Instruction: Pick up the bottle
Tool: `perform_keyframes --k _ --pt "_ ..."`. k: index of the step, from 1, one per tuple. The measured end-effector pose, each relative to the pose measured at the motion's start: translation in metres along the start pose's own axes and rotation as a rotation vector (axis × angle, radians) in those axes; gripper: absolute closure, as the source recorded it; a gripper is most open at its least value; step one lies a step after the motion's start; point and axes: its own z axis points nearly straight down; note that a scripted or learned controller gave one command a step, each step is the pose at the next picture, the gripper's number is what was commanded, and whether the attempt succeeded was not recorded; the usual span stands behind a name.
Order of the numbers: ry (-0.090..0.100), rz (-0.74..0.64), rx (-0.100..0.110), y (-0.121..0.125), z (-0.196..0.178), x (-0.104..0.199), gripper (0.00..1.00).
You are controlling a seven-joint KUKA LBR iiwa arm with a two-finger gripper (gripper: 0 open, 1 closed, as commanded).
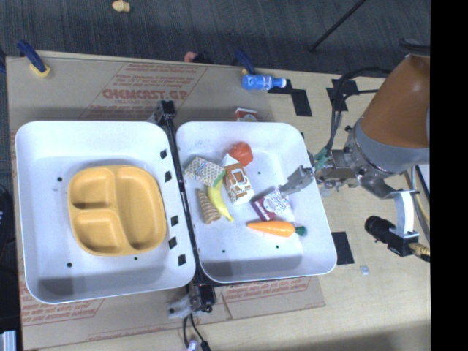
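A small blue bottle (262,82) lies on its side on the bench (351,284), outside both bins, just beyond the far edge of the right bin (314,218) and near a blue clamp (244,60). Its body is translucent blue with a paler band around the middle, and its neck points toward the bench's right edge, next to a strip of black tape (299,99).

The arm's gripper (296,180) reaches over the right rim of the right bin, its grey tip low beside a crumpled silver-and-maroon packet (269,205). Whether the jaws are apart or together cannot be told from this angle, and nothing is visibly held.

Inside the right bin, an orange carrot (272,228) with a green end lies near the front right corner. A yellow banana (219,202) and a ridged tan piece (208,207) sit near the bin's left edge, with a small carton (238,182), a red round item (240,153) and a patterned packet (202,170) toward the middle and far side.

The left bin (36,152) holds a yellow divided tray (117,209) at its centre. The bottle is well apart from the gripper.
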Motion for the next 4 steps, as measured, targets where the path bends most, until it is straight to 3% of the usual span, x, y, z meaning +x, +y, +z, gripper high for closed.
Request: perform_keyframes --k 1,2,3,4 --pt "0.0 -0.005 0.002 0.0 -0.01 0.0 1.0" --pt "0.0 -0.351 -0.001 -0.014 0.045 -0.028 1.0" --pt "0.0 -0.488 0.0 -0.014 0.072 -0.037 1.0" --pt "0.0 -0.571 -0.001 -0.014 0.073 -0.04 1.0"
